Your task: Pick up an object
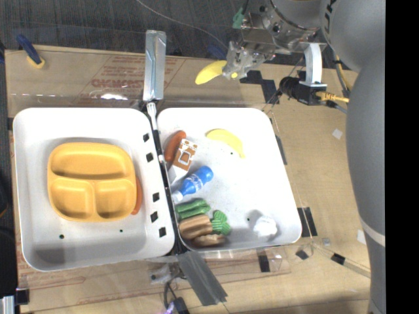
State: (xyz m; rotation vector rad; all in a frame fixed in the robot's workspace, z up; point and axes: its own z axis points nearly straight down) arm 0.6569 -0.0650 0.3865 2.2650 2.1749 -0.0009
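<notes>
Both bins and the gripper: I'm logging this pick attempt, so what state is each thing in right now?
gripper: raised above the bench behind the right bin, a yellow banana-like piece at its fingertips.
right bin: holds loose items.
yellow piece: lying flat in the right bin.
blue bottle: lying on its side.
white ball: resting near the bin's front corner.
left bin: holds a yellow divided tray, right way up.

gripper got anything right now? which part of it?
Yes, the pincer is raised above the right bin, pinching a yellow banana by its right end; the rest sticks out to the left.

Grey arm (366, 110) (orange wrist band)
</notes>
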